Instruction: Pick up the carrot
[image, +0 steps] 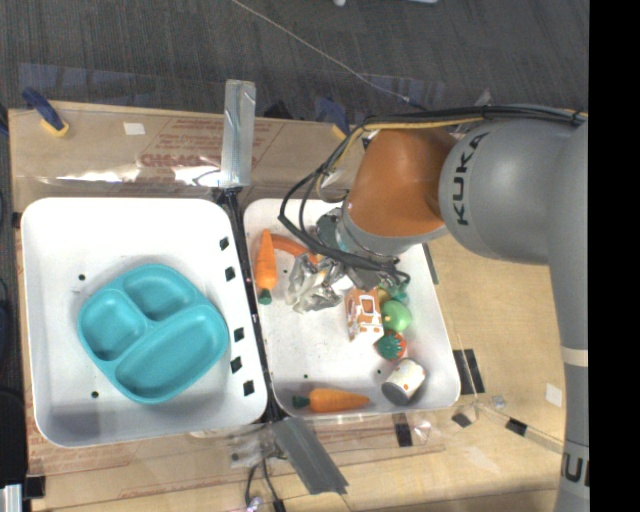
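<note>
A carrot (265, 262) with a green tip stands lengthwise along the left wall of the right bin (300, 350). A second carrot (336, 401) lies flat near that bin's front wall. Another orange piece (290, 245) shows just behind the gripper, partly hidden by it. My gripper (313, 292) hangs under the orange wrist (395, 185), low over the bin floor to the right of the upright carrot. It looks open, and no object shows between its fingers.
The right bin also holds an orange-and-white toy (365, 313), a green ball (398, 316), a small red-and-green fruit (390, 347) and a white cup (405, 381). A teal divided plate (150, 330) lies in the left bin (60, 240). Black cables (310, 190) loop beside the wrist.
</note>
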